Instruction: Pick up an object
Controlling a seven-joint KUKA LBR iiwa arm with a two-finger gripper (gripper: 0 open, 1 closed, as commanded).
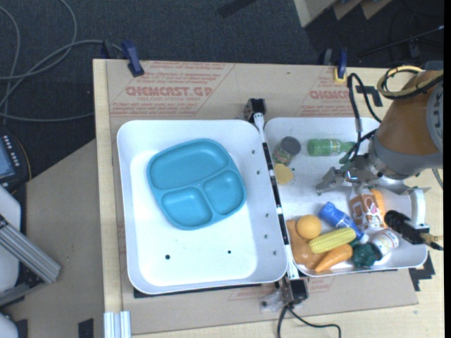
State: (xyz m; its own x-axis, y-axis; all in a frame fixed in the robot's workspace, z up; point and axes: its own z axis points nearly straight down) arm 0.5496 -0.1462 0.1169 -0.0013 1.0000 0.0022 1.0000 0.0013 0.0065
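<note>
So the jaws point(331, 182) sit spread apart over bare floor in the right white plastic bin point(310, 129), gripping nothing. Green plastic bottle point(325, 146) lies just behind them, blue tube point(334, 214) and yellow corn cob point(331, 240) just in front.

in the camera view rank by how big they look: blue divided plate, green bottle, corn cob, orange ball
1. blue divided plate, by far the largest
2. corn cob
3. green bottle, close to the corn in length, so that order is unsure
4. orange ball, smallest

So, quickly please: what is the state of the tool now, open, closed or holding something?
Tool: open, holding nothing, above the right bin.
</note>
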